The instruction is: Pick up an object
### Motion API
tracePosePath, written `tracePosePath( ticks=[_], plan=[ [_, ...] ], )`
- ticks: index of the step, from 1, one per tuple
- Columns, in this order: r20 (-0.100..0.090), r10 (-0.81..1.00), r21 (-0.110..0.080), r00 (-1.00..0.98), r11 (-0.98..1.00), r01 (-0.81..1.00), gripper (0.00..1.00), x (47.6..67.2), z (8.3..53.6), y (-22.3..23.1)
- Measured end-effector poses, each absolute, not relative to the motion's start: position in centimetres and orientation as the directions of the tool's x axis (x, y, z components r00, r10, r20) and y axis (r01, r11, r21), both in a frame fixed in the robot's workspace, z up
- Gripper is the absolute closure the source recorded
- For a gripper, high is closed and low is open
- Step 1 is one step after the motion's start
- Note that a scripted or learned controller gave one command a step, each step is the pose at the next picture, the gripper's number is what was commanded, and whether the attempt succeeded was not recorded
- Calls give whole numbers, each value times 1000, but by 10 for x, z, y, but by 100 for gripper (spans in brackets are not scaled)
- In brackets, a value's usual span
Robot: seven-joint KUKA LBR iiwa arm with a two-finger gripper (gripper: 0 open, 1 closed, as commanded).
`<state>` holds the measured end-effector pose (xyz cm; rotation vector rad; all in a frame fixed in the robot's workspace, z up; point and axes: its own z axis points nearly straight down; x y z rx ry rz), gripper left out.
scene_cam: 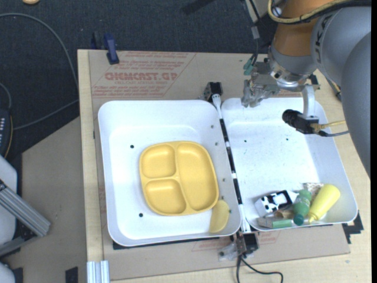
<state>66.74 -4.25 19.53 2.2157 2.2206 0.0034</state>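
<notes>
Both white bins (pixel 118 175) are seen to be of smooth, slightly glossy plastic. The yellow divided plate (pixel 178 177) is moulded in plastic with a soft satin sheen. The bench top (pixel 141 75) is formed of matt, pale fibreboard or cardboard printed with red lettering. The arm's grey casing (pixel 353 52) is finished smooth and semi-matt, and its orange band (pixel 300 16) is glossier. The gripper (pixel 253 96) is shown as bare, dull metal. The yellow bottle-shaped object (pixel 325 200) is made of smooth plastic. The dark floor (pixel 47 52) is covered in rough, carpet-like cloth.

Robot lab (bench (pixel 147 75) w/ bins (pixel 112 158))
</notes>
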Motion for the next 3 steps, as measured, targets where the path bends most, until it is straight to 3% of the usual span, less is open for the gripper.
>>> tracePosePath(
  ticks=[1,2,3],
  plan=[
    [1,1000,-3,-1,1,1000,100,648,185,33],
    [1,1000,1,-2,2,1000,100,666,180,108],
    [1,1000,0,-1,1,1000,100,653,85,167]
  ],
)
